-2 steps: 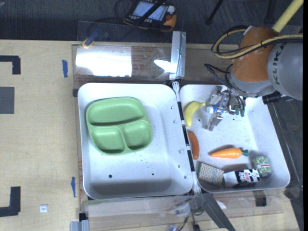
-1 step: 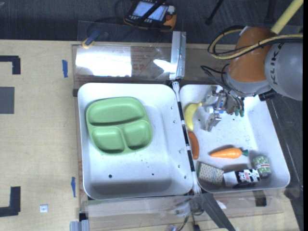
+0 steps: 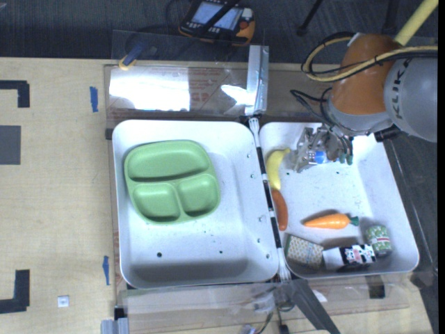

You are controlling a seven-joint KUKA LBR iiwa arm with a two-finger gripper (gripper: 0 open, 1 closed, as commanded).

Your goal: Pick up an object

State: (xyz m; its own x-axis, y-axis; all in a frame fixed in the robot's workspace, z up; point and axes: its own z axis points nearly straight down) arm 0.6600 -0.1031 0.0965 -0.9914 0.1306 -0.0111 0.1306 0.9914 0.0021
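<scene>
A carton [image 3: 306, 251] and bottle [image 3: 358, 255] line the right bin's [image 3: 400, 207] near wall, carrot [image 3: 327, 221] beyond — the gripper [image 3: 321, 149] hovers above, apparently empty; nothing lifted yet.

one fixed overhead view, slanted down over both bins [image 3: 259, 152]
</scene>
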